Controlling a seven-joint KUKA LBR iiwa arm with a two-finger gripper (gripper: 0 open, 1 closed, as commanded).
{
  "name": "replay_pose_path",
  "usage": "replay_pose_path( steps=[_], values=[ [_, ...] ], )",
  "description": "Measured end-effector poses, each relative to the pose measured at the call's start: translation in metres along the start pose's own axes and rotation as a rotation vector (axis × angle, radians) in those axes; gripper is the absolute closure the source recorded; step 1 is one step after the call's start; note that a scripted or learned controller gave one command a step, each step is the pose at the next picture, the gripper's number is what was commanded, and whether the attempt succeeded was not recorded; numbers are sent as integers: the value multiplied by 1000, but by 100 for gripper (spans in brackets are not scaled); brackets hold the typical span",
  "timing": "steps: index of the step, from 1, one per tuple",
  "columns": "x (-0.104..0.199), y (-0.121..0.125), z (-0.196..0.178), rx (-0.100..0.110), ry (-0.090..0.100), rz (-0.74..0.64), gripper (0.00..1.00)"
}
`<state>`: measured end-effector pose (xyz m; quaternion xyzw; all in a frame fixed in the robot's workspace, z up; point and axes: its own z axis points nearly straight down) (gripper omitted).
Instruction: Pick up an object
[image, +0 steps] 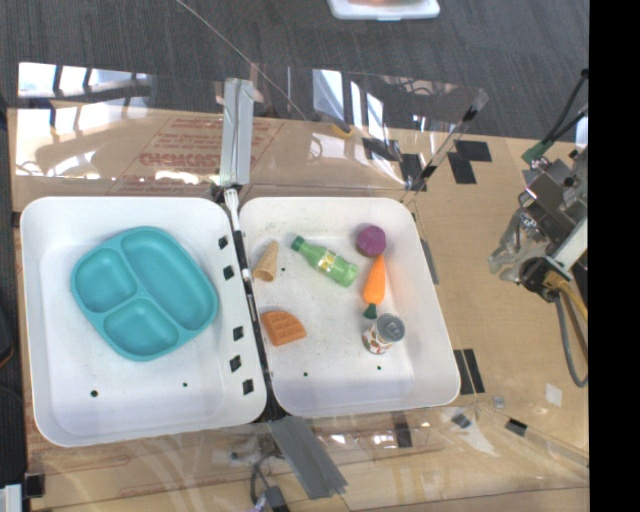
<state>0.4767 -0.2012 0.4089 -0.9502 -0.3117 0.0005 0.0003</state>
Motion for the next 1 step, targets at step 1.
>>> replay_pose_path(
  steps=[1],
  values=[
    [1,0,-9,3,-3,-10,100]
  ],
)
